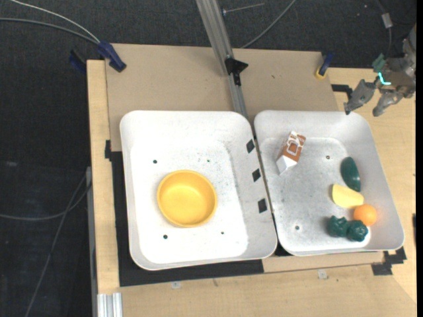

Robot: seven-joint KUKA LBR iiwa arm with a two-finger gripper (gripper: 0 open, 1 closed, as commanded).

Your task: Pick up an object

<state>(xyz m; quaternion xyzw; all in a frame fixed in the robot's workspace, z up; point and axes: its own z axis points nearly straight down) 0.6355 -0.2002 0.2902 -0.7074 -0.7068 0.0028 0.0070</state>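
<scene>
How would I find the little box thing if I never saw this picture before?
Look at the right white bin, the one with several small things in it. Most of them crowd along its right side, but the little carton stands alone near the upper left of that bin, close to the divide between the bins. It is the only boxy one, orange and white, while its neighbours are rounded green, yellow and orange shapes.

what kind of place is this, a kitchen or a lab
Most likely a robot lab test bench: two white bins clamped to a board, toy food like the orange, and a pincer above.
</scene>
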